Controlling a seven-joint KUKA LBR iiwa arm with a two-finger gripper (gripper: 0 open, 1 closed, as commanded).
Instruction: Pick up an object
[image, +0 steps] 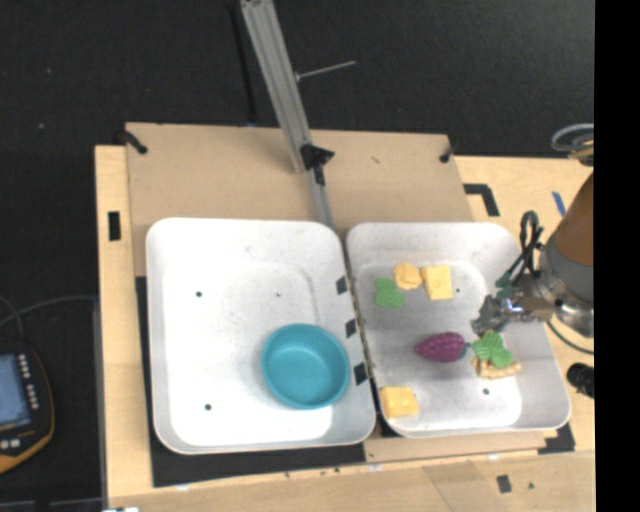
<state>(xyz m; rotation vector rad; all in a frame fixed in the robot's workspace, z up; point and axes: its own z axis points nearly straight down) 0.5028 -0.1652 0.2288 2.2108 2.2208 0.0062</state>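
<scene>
End effector (492, 318) low in right shallow white bin (455, 238), just above small green leafy toy (491, 349); grip state unclear. Purple berry-shaped toy (441, 347) left of green toy.

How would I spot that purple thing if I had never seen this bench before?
Look to the right-hand white bin, the one nearer the robot's arm. Near its middle lies the purple lump, oval and bumpy, just left of a green piece by the hand. It is the one purple thing among yellow blocks and green bits.
</scene>
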